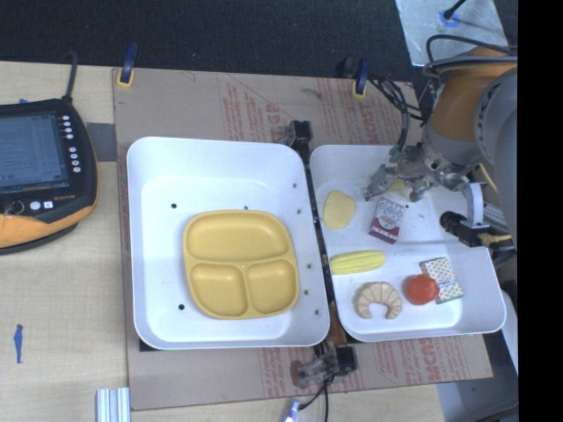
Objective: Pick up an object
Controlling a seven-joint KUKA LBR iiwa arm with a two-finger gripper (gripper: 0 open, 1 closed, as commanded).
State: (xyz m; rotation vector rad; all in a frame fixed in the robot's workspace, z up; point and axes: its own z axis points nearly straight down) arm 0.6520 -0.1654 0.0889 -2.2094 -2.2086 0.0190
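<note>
Gripper [398, 181] hangs spread and empty just above the little red packet [387, 219], so I'd drop straight down, centered, before squeezing.

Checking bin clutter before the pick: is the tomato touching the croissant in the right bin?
Apart. The camera view shows a strip of bare white bin floor between the tomato and the croissant, which lie side by side.

Both bins [154, 170] were plain white. The divided tray [240, 262] was pale yellow, as were the corn cob [356, 261] and a rounded piece [339, 209]. The croissant [378, 299] was tan, the tomato [421, 289] red, one packet [387, 219] dark red and white.
</note>
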